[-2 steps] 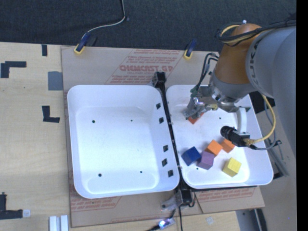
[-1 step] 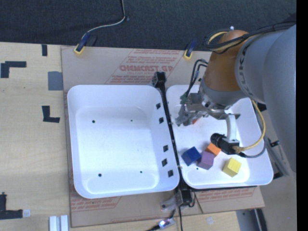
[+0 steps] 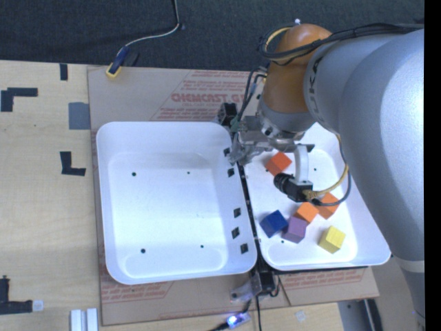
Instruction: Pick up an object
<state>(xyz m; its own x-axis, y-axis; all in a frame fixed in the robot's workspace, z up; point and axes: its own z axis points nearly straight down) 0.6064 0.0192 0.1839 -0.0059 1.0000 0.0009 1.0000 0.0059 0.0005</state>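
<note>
While the grey arm (image 3: 372,102) reaches in from the right edge of the tabletop (image 3: 41,205), its pincer (image 3: 241,147) hangs over the far left corner of the right bin (image 3: 362,243), close against the wall that this bin shares with the left bin (image 3: 103,185). Whether the pincer is apart or together cannot be told from this angle, and nothing can be seen clamped in it.

Nearest to it is an orange cube (image 3: 279,163), which lies on the right bin's floor just beside the pincer, on the side away from the shared wall and a little toward the near edge.

Further toward the near edge, well apart from the pincer, sits a loose cluster: a blue cube (image 3: 273,223) closest to the shared wall, a purple cube (image 3: 295,229) just beside it, a smaller orange cube (image 3: 306,212) touching the purple one, and a yellow cube (image 3: 332,239) nearest the near right corner.
</note>
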